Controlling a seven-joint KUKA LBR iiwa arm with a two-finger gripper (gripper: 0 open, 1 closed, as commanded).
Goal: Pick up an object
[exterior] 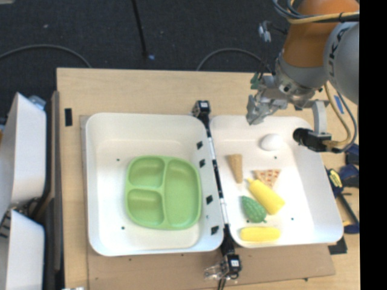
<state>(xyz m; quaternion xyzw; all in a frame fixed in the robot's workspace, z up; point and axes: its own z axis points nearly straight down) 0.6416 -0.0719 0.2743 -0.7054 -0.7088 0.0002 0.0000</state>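
My gripper [256,115] hangs over the far edge of the right bin [314,213], above and to the left of a white egg-shaped object [271,141]. Nothing shows between its fingers. Further forward in that bin lie a tan cone [235,166], a pizza slice [266,176], a yellow corn-like piece [265,196], a green bumpy piece [253,209] and a yellow banana-like piece [260,234].
The left bin [100,222] holds a green divided plate [163,191]. A black divider rail [213,174] with clips runs between the two bins. The wooden bench [121,86] shows bare behind the bins.
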